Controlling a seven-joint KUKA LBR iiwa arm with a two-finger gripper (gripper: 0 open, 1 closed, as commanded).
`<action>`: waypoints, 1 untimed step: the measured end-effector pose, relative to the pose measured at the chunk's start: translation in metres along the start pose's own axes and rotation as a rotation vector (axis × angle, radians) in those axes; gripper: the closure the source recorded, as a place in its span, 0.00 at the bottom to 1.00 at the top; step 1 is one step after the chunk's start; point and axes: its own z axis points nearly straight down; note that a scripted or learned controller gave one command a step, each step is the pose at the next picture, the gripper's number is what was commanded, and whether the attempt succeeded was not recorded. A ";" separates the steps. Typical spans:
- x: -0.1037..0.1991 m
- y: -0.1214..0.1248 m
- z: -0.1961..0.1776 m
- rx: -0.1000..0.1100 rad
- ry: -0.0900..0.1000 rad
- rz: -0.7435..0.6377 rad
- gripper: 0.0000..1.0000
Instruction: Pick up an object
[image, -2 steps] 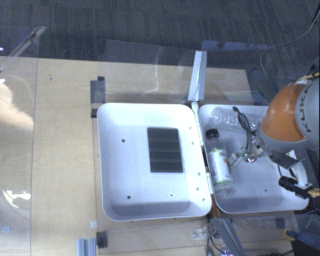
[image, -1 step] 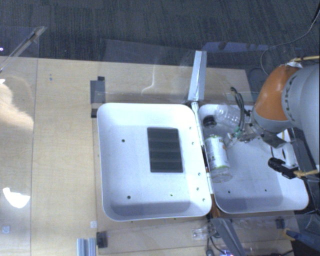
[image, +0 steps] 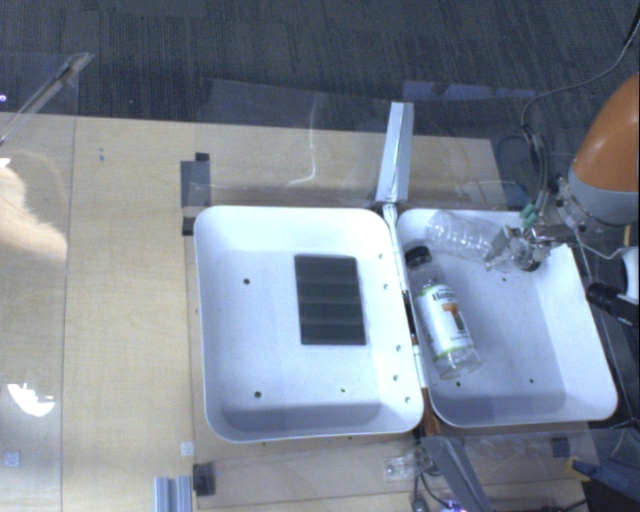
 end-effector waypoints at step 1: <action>-0.014 0.054 0.067 0.007 0.001 -0.215 0.00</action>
